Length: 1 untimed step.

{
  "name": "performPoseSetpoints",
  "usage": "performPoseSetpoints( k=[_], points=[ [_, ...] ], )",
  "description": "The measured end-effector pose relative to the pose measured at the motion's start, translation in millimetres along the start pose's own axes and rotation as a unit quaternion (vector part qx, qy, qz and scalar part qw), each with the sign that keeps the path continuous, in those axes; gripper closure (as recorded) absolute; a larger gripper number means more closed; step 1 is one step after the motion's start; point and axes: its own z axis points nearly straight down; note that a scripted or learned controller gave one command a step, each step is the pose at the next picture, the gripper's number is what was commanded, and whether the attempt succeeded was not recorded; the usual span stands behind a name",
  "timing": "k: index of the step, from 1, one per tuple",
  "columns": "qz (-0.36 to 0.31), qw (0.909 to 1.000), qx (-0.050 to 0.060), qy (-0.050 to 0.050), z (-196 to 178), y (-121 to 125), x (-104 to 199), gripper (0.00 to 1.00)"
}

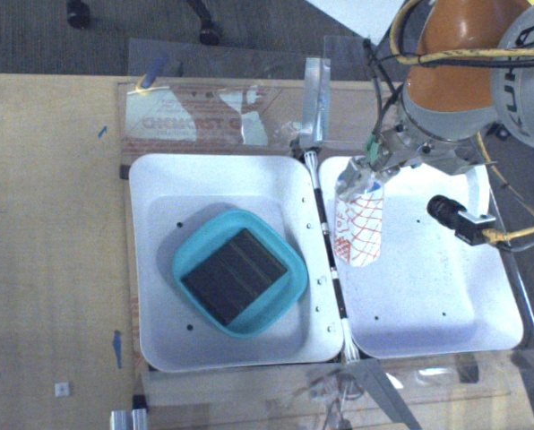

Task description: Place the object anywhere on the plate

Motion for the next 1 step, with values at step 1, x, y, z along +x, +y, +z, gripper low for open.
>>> performPoseSetpoints(
  k=[1],
  points=[
    [-0.130, 0.9915, 0.000, 0.001, -5.7, -42.1, -46.8, 1.00]
  ],
)
